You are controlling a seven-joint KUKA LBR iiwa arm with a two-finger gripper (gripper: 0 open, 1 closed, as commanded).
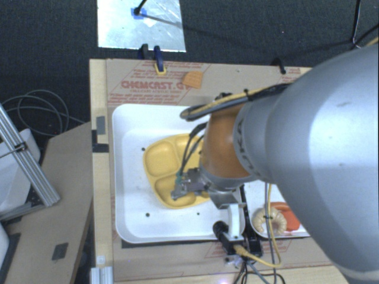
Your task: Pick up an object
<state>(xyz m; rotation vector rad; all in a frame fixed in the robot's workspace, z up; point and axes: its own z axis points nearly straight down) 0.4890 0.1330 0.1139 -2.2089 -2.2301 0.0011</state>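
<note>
A yellow divided plate (164,165) lies in the left white bin (131,141). My gripper (180,191) hangs low over the plate's near right part, its tip close to or touching the plate's surface. The grey arm with its orange band (222,147) covers the plate's right side and most of the right bin. From this angle the gap between the gripper's tips is hidden by the wrist.
An orange and white object (278,219) lies in the visible corner of the right bin by the arm's base cables. A brown board (154,81) runs behind the bins, with a blue clamp (158,58) on it. A metal frame (26,158) stands at the left.
</note>
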